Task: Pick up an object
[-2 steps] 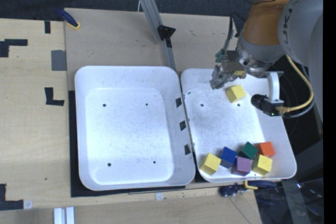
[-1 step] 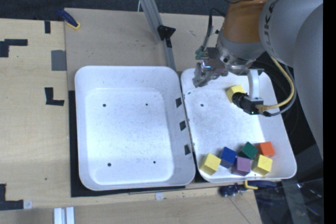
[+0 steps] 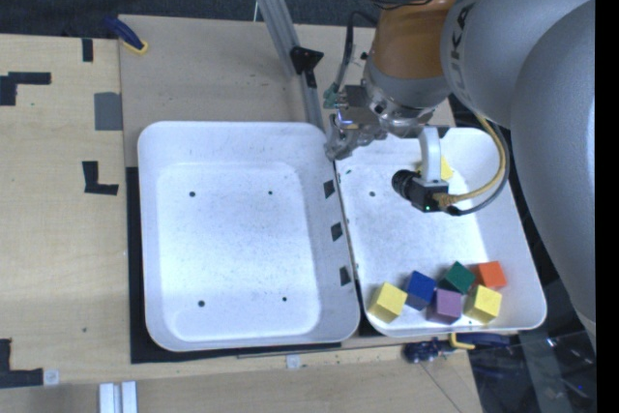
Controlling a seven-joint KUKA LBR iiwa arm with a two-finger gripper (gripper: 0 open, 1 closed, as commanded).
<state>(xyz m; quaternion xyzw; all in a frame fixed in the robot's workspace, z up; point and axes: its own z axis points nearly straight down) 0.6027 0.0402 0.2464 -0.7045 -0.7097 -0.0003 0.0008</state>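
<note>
Blue, and small, a clip (image 3: 427,352) sits on the bench (image 3: 58,237) just outside the near rim of the right bin (image 3: 387,237). Just inside that rim six cubes huddle: a yellow cube (image 3: 387,302) at the left end, then a blue cube (image 3: 421,286), a purple cube (image 3: 448,305), a green cube (image 3: 458,277), an orange cube (image 3: 491,274) and a second yellow cube (image 3: 486,305).

The gripper (image 3: 340,140) hangs at the right bin's far left corner, well apart from all of them and holding nothing I can see. Whether it is wide or narrow I cannot tell.

To do this well, I judge it should cross to the near rim and go for the yellow cube at the left end, which has open floor on its left. It should come down straight, with the jaws astride two free faces.
</note>
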